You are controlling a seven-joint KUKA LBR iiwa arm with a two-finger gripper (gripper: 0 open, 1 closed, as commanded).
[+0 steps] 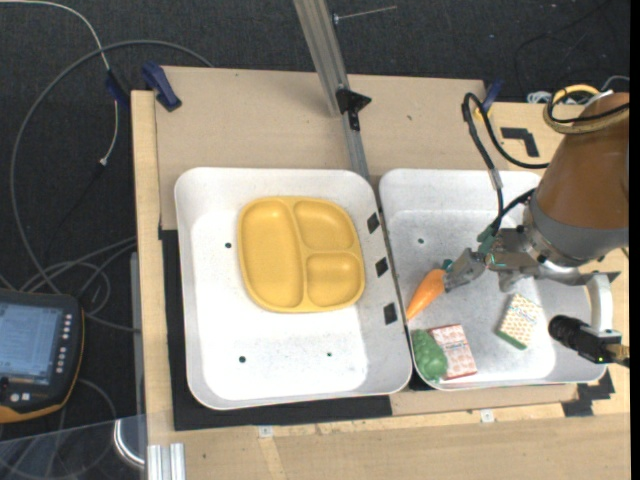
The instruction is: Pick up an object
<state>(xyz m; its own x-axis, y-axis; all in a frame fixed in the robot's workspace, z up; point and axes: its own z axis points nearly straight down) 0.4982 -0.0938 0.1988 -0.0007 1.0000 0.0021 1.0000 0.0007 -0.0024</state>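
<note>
In the right bin [440, 200], an orange carrot [425, 291] lies near the left wall, tilted. A green object [430, 356] and a small red-and-white box [453, 351] lie side by side at the front left corner. A patterned card box [519, 321] rests toward the front right. My gripper [468, 268] hangs low over the bin's middle, just right of the carrot's upper end. I see nothing held in it. The grey and orange wrist hides part of the bin's right side.
The left bin [200, 298] holds a yellow divided plate [300, 253]. A metal pole [330, 58] slants down to the gap between the bins. Black cables [485, 143] hang by the arm. A tablet [35, 348] sits off the bench at left.
</note>
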